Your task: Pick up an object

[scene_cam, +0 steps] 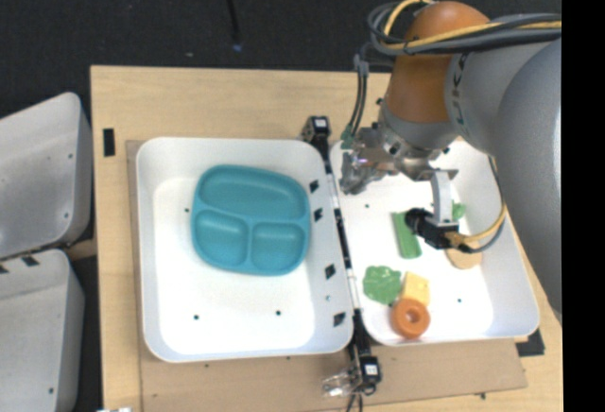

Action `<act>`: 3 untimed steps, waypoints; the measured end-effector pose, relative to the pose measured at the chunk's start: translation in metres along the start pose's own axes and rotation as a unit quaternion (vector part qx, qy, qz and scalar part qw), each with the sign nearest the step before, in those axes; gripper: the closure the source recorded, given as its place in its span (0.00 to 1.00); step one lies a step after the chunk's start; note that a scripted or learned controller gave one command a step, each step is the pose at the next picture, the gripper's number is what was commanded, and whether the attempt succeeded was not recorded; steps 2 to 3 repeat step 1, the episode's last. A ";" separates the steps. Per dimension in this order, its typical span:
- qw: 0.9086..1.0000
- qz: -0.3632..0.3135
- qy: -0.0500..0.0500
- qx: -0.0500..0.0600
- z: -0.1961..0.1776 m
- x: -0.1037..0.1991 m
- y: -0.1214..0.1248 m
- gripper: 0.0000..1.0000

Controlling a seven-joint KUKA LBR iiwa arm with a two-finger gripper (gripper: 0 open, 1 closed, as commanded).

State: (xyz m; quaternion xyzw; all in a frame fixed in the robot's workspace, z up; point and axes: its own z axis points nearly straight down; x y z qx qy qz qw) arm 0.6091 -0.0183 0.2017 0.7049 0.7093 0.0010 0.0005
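**A:** Where is the gripper?

**B:** The gripper (357,172) hangs over the right bin (492,306), close to its left wall. I cannot tell whether it is open or closed.

**A:** And the things to pick?

**B:** All in that bin. A green bar (406,233) lies near the middle. A green lump (381,283), yellow block (415,287) and orange ring (411,317) cluster together by the front edge. The front right corner is bare.

**A:** The left bin (170,306)?

**B:** A teal divided plate (250,216) sits mid-bin, with bare white floor all round.
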 end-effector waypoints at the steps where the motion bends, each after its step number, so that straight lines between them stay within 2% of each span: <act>1: 1.000 -0.001 0.001 0.000 -0.019 0.057 0.007 1.00; 3: 1.000 -0.001 0.001 0.000 -0.019 0.057 0.007 1.00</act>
